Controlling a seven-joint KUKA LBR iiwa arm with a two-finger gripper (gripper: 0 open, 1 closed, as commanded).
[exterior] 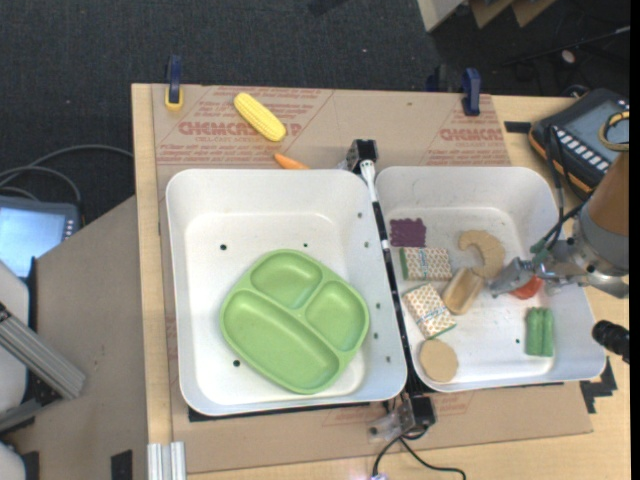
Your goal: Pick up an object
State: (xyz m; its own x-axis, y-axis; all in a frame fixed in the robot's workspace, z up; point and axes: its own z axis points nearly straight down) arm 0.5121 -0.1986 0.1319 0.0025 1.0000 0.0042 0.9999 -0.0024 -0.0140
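The right bin (pixel 470 183) holds several small things: a purple block (pixel 407 232), two patterned packets (pixel 427 262) (pixel 430 308), a tan curved piece (pixel 483 248), a tan block (pixel 462 290), a tan disc (pixel 438 360) and a green piece (pixel 540 331). My gripper (pixel 505 276) reaches in from the right and hangs low over the middle of this bin, just right of the tan block. A small red thing (pixel 528 288) lies right under the gripper's body, partly hidden by it.
The left bin (pixel 200 208) carries a green divided plate (pixel 293 319). Behind the bins, a yellow corn cob (pixel 259 116) and an orange piece (pixel 290 162) lie on the cardboard. A black device (pixel 585 143) sits at the far right.
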